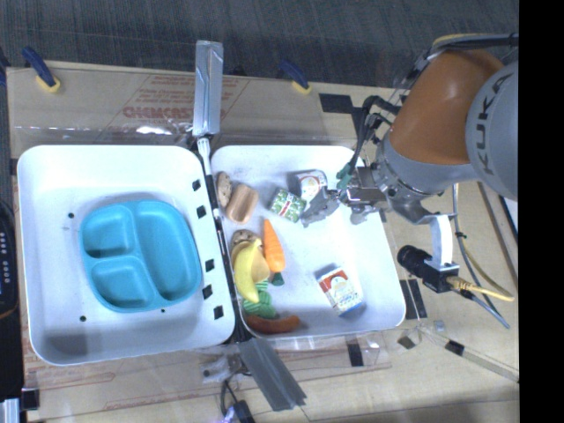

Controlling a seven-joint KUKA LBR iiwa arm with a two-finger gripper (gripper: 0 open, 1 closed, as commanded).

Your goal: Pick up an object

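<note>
Grey fingers (319, 208) beside green carton (286, 204).

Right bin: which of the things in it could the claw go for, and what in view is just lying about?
For the job:
claw, low over the right bin
green carton
round tub
carrot
banana
bread roll
red-and-white box
sausage

Just lying about:
blue tray in the left bin
blue clamps
</note>
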